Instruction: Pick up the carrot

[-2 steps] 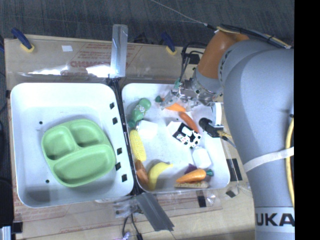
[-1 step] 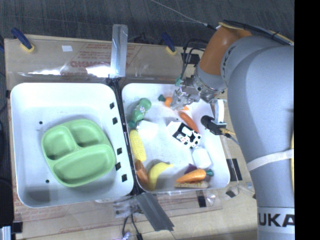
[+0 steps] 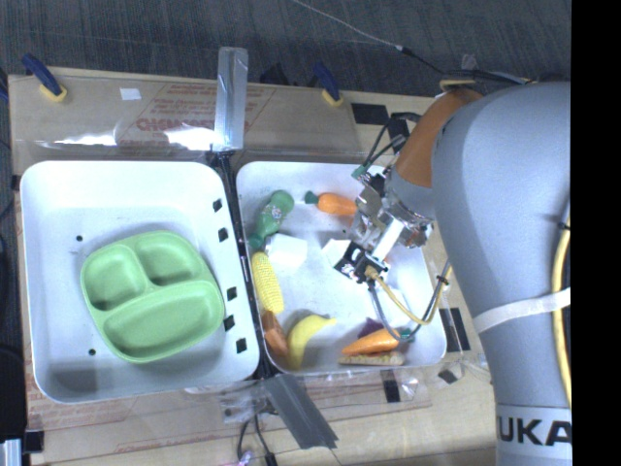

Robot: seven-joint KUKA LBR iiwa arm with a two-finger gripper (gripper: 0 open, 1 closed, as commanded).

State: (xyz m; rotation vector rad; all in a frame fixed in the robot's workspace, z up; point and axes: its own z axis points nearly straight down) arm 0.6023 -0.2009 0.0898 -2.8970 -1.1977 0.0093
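Note:
An orange carrot (image 3: pixel 337 204) with a small green top lies near the back wall of the right bin (image 3: pixel 320 175). My gripper (image 3: pixel 368 210) hangs just to the carrot's right, close to its thick end; I cannot tell whether it touches the carrot. A second orange, pointed piece (image 3: pixel 371 343) lies by the bin's front wall.
In the right bin there are also a green vegetable (image 3: pixel 274 212), a white block (image 3: pixel 287 252), a corn cob (image 3: pixel 267 282), a yellow banana (image 3: pixel 309 330) and an orange piece (image 3: pixel 275 336) at the front left. The left bin (image 3: pixel 49 192) holds a green divided plate (image 3: pixel 150 294).

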